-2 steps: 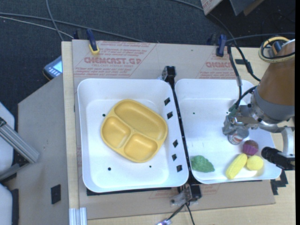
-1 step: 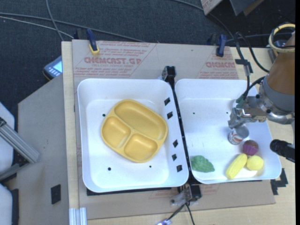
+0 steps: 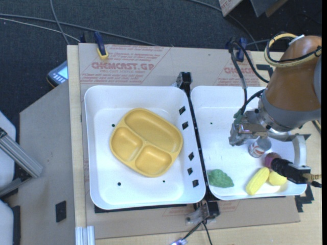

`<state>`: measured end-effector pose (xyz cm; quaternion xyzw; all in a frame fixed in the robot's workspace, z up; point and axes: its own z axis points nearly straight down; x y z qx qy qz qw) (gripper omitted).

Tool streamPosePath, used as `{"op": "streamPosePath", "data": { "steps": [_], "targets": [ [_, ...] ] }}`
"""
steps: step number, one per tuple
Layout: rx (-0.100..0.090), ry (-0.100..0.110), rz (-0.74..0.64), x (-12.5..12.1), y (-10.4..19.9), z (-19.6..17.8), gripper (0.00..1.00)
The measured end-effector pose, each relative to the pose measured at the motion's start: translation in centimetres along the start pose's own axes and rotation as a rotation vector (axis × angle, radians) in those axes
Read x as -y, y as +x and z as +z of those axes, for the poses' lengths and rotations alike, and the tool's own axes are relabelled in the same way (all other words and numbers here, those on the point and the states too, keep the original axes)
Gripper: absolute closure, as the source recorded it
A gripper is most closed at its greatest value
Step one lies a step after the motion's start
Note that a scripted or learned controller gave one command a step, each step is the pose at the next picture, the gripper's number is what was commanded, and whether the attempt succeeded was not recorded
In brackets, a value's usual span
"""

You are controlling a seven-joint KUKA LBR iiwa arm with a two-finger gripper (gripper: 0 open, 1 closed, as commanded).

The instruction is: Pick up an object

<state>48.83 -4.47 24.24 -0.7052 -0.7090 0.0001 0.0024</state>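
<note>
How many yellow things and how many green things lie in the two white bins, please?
Yellow: 3 (divided plate, corn-like piece, small lump)
Green: 1 (leafy lump)
Total: 4

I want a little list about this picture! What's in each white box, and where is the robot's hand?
left bin: one yellow plate with three compartments, lying flat
right bin: green leafy item, yellow corn-like item and a smaller yellow piece along the near edge
gripper: over the right bin, apart from the green item
holding something: cannot tell
arm: comes in from the right side
</note>
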Motion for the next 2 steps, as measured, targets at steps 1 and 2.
{"op": "streamPosePath", "data": {
  "steps": [1, 2],
  "targets": [
    [0.001, -0.001, 0.0, 0.8, 4.9, -0.3, 1.0],
    [0.001, 0.002, -0.001, 0.4, 10.3, 1.4, 1.0]
  ]
}}
